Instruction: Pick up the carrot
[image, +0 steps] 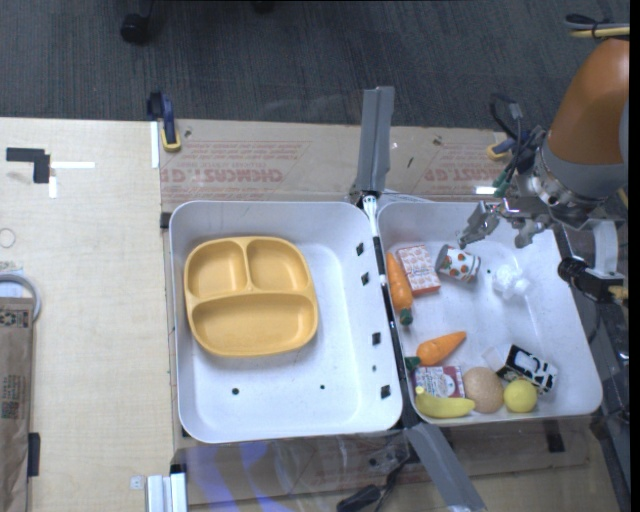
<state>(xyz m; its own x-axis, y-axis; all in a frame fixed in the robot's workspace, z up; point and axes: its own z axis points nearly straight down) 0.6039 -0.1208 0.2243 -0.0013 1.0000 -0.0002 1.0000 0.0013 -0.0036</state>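
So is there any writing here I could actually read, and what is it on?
"CHEMCAS"-like red print, upside down, on the cardboard sheet behind the bins: only partly legible.
Red-and-white packet by the carrot: print too small.
Black-and-white packet: unreadable.
Brown bag at left: blurred.

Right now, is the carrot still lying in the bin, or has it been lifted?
Lying in the bin. The carrot rests on the right bin floor, apart from the gripper.
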